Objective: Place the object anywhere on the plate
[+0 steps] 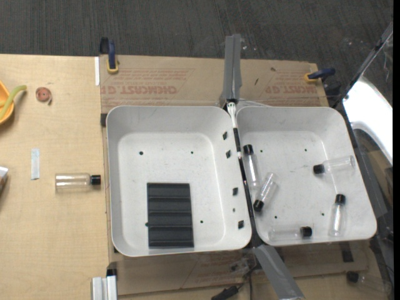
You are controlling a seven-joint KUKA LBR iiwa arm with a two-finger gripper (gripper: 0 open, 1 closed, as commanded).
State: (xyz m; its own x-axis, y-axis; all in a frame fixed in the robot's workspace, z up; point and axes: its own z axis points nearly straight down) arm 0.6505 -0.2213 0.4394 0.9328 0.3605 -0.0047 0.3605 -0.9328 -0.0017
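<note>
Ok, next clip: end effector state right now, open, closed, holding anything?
End effector: cannot be told from the camera view.

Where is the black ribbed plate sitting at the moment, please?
The black ribbed plate lies in the left white bin, toward its near edge, apart from the clear vials scattered in the right white bin.

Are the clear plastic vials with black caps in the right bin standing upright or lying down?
Lying down. Each clear plastic vial rests on its side on the right white bin's floor, bodies stretched out, black caps pointing sideways.
</note>
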